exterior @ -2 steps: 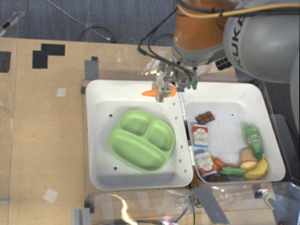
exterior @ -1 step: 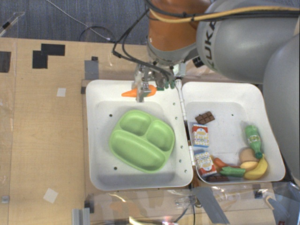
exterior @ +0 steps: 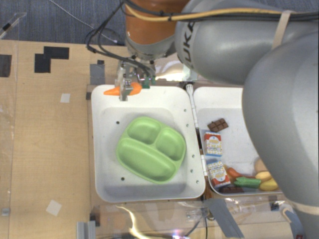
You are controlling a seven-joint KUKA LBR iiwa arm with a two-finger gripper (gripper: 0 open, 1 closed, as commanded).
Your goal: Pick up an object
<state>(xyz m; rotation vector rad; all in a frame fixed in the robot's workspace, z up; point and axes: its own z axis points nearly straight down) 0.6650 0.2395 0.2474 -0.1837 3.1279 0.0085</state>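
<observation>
carrot (exterior: 123, 89) between gripper (exterior: 127, 90) fingers

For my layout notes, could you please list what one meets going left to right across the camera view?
Carrot → tool → green tray → chocolate → yellow fruit.

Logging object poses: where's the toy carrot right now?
The carrot lies on the left bin's far-left rim, at the gripper, beyond the green tray.
</observation>
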